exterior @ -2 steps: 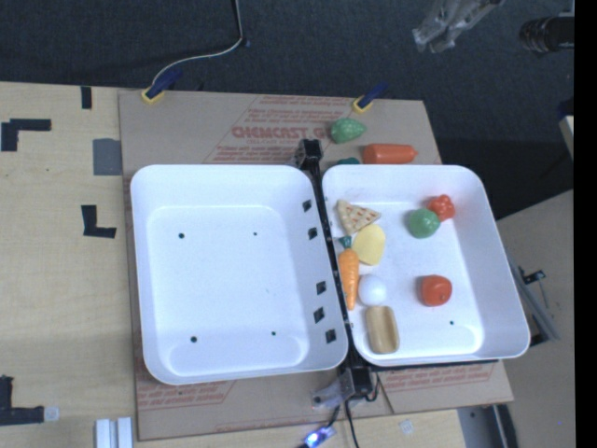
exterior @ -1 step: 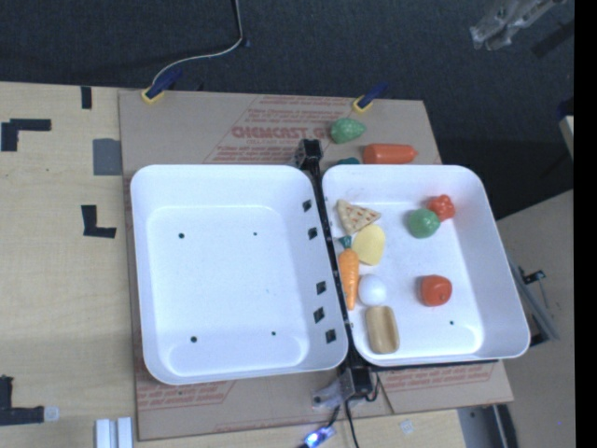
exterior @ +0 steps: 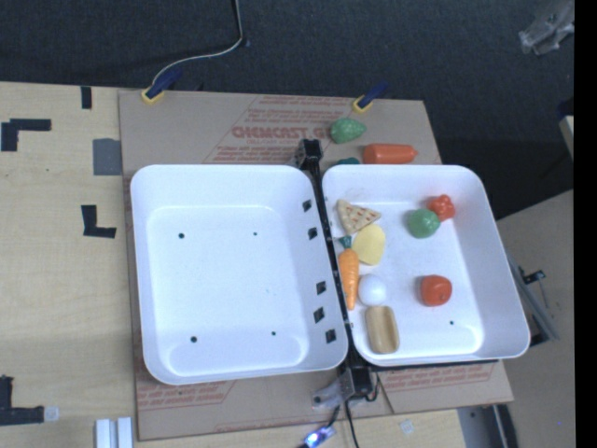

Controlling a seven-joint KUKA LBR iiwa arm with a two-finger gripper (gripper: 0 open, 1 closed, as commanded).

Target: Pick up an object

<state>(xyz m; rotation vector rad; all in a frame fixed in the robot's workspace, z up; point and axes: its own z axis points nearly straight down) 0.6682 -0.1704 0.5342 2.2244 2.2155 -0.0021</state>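
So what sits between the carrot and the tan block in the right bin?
In the camera view, a white ball lies between the carrot and the tan block.

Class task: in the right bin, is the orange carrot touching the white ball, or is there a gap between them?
Touching. The camera view shows the carrot's lower end pressed against the ball's left side, with no white bin floor showing between them.

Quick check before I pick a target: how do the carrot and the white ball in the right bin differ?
The carrot is orange and long, lying lengthwise along the right bin's left wall; the white ball is round and nearly the colour of the bin floor, so it stands out less. The carrot covers more length than the ball. Both lie in the same bin, side by side and apparently touching, among other toy foods.
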